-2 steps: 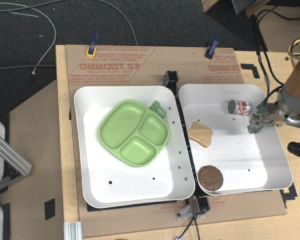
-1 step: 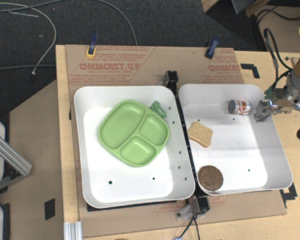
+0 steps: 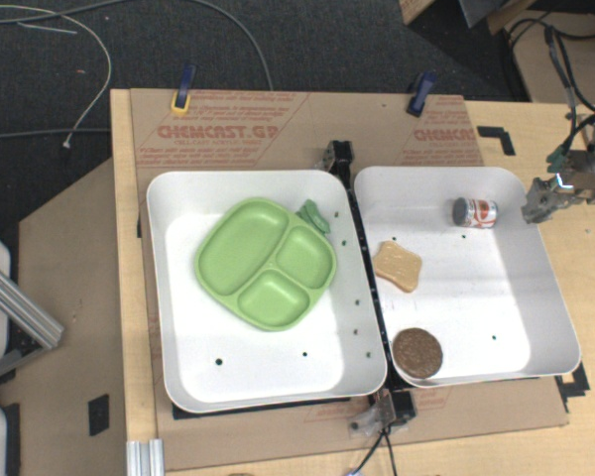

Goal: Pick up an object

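Two white bins sit side by side; the left bin (image 3: 178,365) holds a green divided plate (image 3: 266,263). Near the right bin's (image 3: 535,335) far edge lies a small can (image 3: 474,212), with a bread slice (image 3: 398,266) and brown disc (image 3: 417,353) along its left side, while the gripper (image 3: 550,198) hovers past the far right corner, holding nothing visible.

Claw (image 3: 547,200) at frame's right edge (arm mostly cropped), hanging low

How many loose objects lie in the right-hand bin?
3: a small can lying on its side near the far edge, a tan bread slice near the left wall, and a brown round cookie in the near left corner.
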Robot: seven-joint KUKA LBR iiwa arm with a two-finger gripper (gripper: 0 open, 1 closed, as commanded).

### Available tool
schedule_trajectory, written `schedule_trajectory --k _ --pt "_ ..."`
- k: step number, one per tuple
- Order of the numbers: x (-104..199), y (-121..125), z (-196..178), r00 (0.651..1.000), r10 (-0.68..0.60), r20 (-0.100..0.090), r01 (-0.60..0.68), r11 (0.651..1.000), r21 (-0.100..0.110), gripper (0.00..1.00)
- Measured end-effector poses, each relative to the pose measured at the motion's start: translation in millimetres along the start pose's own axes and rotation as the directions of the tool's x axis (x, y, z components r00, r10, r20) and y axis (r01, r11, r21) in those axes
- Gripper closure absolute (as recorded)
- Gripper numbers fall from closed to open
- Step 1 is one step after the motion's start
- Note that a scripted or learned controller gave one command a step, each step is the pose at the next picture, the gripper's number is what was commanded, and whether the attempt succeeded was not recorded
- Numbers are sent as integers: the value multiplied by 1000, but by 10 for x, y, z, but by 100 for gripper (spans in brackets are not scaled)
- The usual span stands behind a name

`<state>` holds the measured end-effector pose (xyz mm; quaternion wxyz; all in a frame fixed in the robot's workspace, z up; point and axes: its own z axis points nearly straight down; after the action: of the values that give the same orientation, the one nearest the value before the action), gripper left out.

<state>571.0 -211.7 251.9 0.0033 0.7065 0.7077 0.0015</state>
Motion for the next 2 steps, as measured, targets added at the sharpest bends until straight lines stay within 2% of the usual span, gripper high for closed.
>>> schedule_trajectory --k 1,2 --pt "521 -26 130 1000 -3 -5 3 1000 9 100" --pt "1112 21 207 1000 -5 -7 5 1000 9 100"
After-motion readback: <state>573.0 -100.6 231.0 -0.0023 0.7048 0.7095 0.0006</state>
